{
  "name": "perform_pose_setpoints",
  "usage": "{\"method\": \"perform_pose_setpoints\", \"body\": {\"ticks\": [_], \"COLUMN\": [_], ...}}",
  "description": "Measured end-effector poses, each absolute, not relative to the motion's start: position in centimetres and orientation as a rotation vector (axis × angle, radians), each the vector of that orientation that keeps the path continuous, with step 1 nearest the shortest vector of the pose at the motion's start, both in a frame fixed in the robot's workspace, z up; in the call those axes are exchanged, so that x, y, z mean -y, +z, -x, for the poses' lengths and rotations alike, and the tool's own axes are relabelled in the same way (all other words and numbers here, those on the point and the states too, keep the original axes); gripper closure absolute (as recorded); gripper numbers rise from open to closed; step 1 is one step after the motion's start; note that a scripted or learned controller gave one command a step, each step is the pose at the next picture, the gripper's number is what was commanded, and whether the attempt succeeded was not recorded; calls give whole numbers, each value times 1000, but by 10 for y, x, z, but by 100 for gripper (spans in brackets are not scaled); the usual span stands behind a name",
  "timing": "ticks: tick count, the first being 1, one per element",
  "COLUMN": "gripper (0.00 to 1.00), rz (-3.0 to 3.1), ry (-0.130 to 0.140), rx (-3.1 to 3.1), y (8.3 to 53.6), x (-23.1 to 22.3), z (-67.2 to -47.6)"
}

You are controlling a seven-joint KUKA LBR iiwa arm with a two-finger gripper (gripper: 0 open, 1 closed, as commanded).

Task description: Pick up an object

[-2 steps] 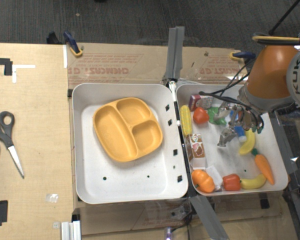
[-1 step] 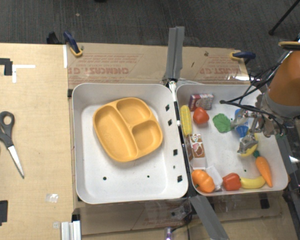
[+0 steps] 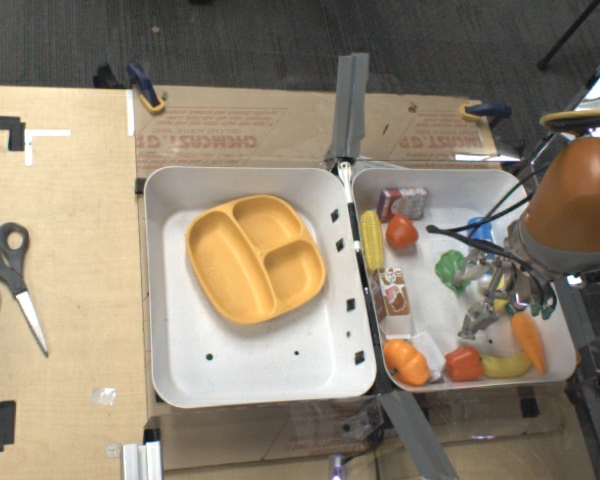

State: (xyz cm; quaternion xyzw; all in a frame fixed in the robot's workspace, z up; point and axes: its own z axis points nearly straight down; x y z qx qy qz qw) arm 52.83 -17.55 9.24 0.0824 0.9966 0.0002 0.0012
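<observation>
Gripper [image 3: 477, 320] low in right bin [image 3: 450, 173], finger state unclear. Beside it: green leafy toy [image 3: 450, 267], orange carrot [image 3: 528, 339], red pepper [image 3: 463, 364], yellow banana [image 3: 507, 366].

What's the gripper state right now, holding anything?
Gripper: low in the right bin among the toy food; open or closed cannot be told, and no object is visibly between its fingers.
</observation>
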Motion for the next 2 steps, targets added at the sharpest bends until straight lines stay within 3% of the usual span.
{"method": "perform_pose_setpoints", "body": {"ticks": [1,2], "gripper": [0,0], "rz": [-132,-41], "ry": [2,-1], "rx": [-3135,-3136], "y": [92,93], "x": [107,107], "z": [-591,-611]}}
